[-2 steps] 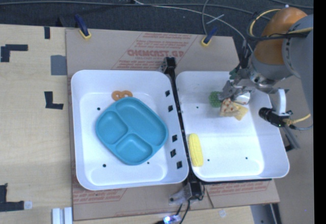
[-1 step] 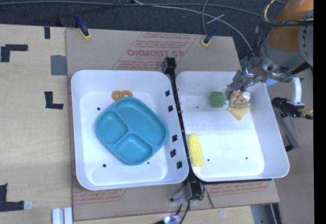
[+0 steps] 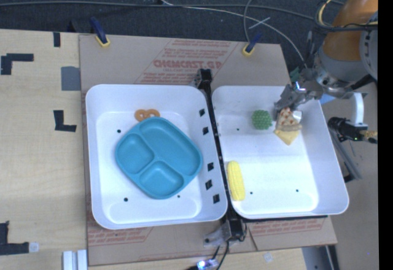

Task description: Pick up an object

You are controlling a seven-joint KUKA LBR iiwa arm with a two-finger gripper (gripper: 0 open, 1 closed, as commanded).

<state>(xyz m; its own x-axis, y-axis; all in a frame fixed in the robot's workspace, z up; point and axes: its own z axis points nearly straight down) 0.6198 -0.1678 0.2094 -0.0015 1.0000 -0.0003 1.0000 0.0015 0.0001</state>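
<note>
One pizza slice [image 3: 287, 126] lies directly under the gripper [image 3: 288, 105] — touching it, seemingly — finger spread unreadable.

- Blue divided tray [image 3: 158, 157] in the white left bin [image 3: 98, 140]
- Orange-brown pretzel [image 3: 146, 115] just beside the tray
- Yellow corn cob [image 3: 236, 180] in the white right bin [image 3: 319, 189]
- Green bumpy ball [image 3: 261, 119]
- Pizza slice [image 3: 287, 127], yellow with reddish spots
- Tan cardboard [image 3: 178, 60] printed with red lettering

A cardboard sheet [image 3: 184, 63] (printed in red) is laid on the wooden bench [image 3: 37, 140], and two white bins [image 3: 98, 140] [image 3: 319, 164] are set on it, touching.
</note>
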